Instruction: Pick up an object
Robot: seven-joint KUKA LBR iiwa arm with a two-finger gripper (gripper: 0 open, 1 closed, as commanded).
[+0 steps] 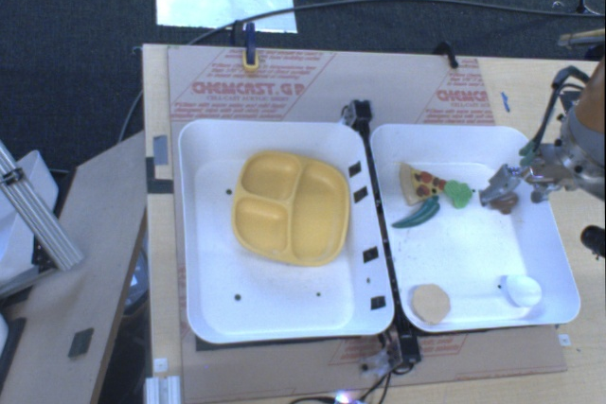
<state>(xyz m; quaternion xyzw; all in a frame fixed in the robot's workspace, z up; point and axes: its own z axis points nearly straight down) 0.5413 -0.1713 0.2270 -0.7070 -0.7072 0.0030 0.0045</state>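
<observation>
Yellow divided plate, centre of the left bin. Right bin holds: pizza slice at 10 o'clock; green pepper just below it, touching a green lump; tan round disc at 7 o'clock; white egg-like piece at 5 o'clock. Grey arm enters at 3 o'clock, reaching level over the bin's rim. Hand low at 2 o'clock, pointing toward 9; whether spread or pinched cannot be told. All on a tan desk.
</observation>
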